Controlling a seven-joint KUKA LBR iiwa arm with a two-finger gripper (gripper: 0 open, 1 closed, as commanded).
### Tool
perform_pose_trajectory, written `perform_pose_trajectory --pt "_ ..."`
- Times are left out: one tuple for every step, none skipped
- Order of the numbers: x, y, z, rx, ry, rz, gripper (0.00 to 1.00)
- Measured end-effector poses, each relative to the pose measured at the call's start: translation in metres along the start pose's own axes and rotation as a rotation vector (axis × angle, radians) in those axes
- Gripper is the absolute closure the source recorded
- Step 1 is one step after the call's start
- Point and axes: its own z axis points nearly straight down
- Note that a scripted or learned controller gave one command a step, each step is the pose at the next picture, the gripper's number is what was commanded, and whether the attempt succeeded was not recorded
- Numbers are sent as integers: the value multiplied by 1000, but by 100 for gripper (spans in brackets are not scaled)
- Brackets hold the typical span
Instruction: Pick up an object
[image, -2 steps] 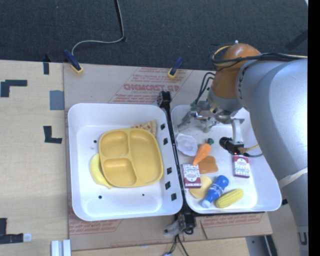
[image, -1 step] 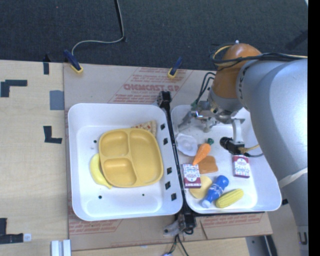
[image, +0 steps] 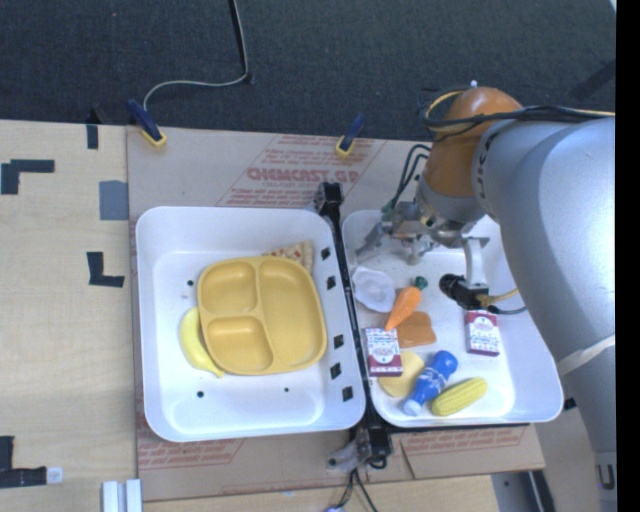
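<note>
Right, the grey arm (image: 560, 220) with its orange band reaches in from the right, and the gripper (image: 410, 232) sits low over the far end of the right bin (image: 535, 400) — whether its fingers are spread or pressed together, I cannot tell from this angle, and nothing shows between them. Just below it lies a clear plastic cup (image: 375, 288), and beside that a toy carrot (image: 404, 305) tilted across an orange slab (image: 416, 330). Nearer the front: a small red-and-white carton (image: 383, 351), a blue bottle (image: 430, 380) and a corn cob (image: 459, 396) close together, with a second red carton (image: 483, 333) off to the right. Over in the left bin (image: 160, 400), a yellow divided plate (image: 262, 314) rests on top of a banana (image: 196, 345).
</note>
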Motion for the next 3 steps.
perform_pose_trajectory --pt "0 0 0 0 0 0 0" --pt "0 0 0 0 -1 1 0" --pt "0 0 0 0 0 0 0"
